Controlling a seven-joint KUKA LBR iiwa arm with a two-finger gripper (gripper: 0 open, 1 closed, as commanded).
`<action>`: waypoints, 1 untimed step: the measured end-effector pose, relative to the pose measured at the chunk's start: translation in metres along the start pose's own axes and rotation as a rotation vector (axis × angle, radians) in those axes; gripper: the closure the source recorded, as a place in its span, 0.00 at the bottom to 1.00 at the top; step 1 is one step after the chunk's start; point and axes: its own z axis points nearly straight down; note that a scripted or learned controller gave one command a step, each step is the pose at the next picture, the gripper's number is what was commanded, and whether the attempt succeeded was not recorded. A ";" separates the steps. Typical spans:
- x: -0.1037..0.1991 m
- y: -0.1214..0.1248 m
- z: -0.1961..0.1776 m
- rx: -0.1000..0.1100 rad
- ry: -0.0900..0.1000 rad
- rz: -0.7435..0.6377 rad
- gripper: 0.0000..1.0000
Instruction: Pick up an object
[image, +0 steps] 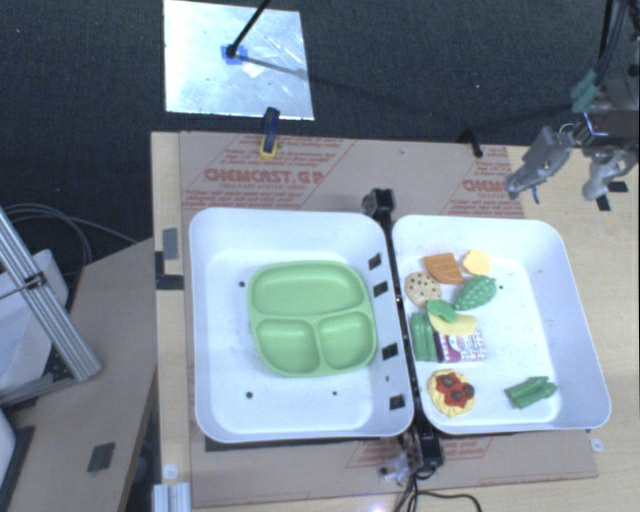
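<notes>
Two shallow white plastic bins side by side on a tan bench (300, 170) covered with printed brown cardboard. Left white bin (215, 300) carrying a light green three-compartment plastic tray (310, 317), roughly centred. Right white bin (570, 330) taken here as the landmark for everything else.

Clustered along the right bin's left half: an orange-brown toast-shaped toy (442, 267) near the upper left, a small yellow wedge-like toy (477, 262) just beside it on the right, a round tan chocolate-chip cookie toy (421, 289) below the toast. Below those, a bumpy green vegetable toy (477, 292), then a yellow banana-like toy with a green leafy piece (447, 318), touching or overlapping (hard to separate at this size). Under these, a flat purple-and-white packet (463, 346) with a dark green oblong piece (423, 338) at its left edge. Near the bin's lower left, a round yellow toy with red spots (451, 391). Well apart toward the lower right, a green pod-shaped toy (529, 391) lying alone.

Grey two-finger gripper (570, 165) above the bench beyond the right bin's upper right corner, outside the bin and well apart from every toy. Jaws spread wide, nothing between them.
</notes>
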 end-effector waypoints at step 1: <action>-0.005 0.002 -0.011 -0.004 -0.003 0.005 1.00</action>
